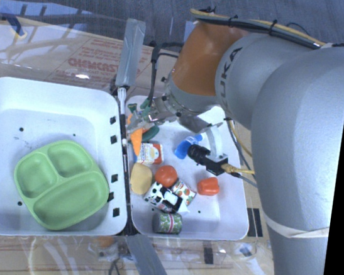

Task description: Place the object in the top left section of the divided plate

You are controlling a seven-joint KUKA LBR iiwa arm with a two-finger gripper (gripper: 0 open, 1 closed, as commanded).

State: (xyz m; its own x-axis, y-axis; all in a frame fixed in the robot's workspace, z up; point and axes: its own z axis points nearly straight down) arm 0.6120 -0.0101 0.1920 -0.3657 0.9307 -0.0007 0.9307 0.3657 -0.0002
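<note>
— Two white bins side by side on the bench: left bin point(6, 142) with a green divided plate point(62, 183), right bin point(235, 206) crowded with small things.

— Anything lying in the plate's sections?

— Nothing seen in any of the three; two small sections toward the upper part, one long section below them.

— And the arm?

— Reaches in from the right, grey, orange band above the wrist, bulking over the upper part of the right bin. Gripper point(145, 114) down at that bin's upper left corner, just beside the wall between the bins.

— Fingers apart or together?

— Cannot tell; too dark and cluttered around the tips. Cannot tell either whether anything sits between them.

— So where is the object to be placed?

— Not singled out by any grasp. All loose things lie in the right bin, well apart from the plate. An orange carrot-like piece point(136, 140) just below the gripper, near the dividing wall. Beside it a small carton with an orange label point(150, 153). Lower, a pale yellow potato-like lump point(141, 179) touching a red tomato-like ball point(166, 175).

— More?

— Black-and-white patterned box point(162, 197) under the ball, a green can point(167, 222) on its side near the front wall, a blue object point(186, 147) mid-bin, and an orange-red piece point(208, 186) right of the ball.
</note>
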